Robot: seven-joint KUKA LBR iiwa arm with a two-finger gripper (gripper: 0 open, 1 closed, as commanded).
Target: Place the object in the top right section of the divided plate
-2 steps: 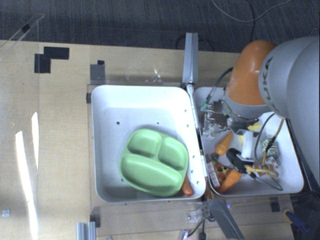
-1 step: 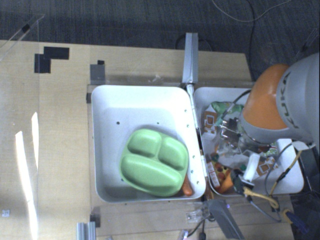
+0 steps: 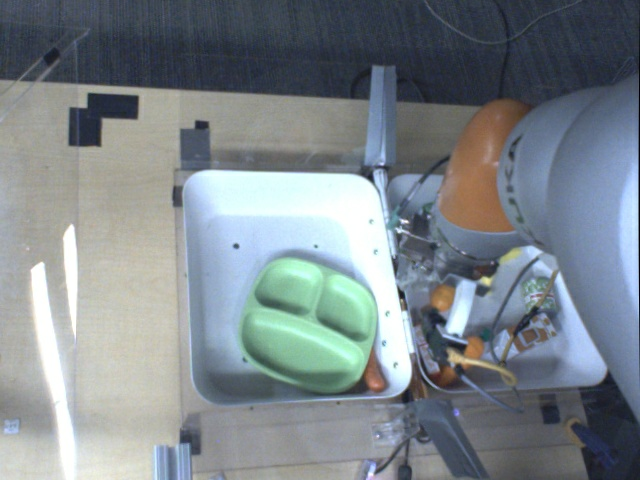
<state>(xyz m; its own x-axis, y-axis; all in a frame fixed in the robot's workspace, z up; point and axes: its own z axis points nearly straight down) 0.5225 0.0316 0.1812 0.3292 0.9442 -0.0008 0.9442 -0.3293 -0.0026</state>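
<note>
I see my end effector (image 3: 440, 303) low in the right bin (image 3: 575, 363) among small objects (image 3: 470, 348), whether wide or narrow I cannot tell, while the green divided plate (image 3: 310, 323) waits left of it, beyond the bin wall, with free room above.

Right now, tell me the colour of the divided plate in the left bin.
Light green all over; the divided plate shows best in the camera view.

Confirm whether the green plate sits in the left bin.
Yes, the green plate lies inside the left bin, near its lower right corner.
</note>
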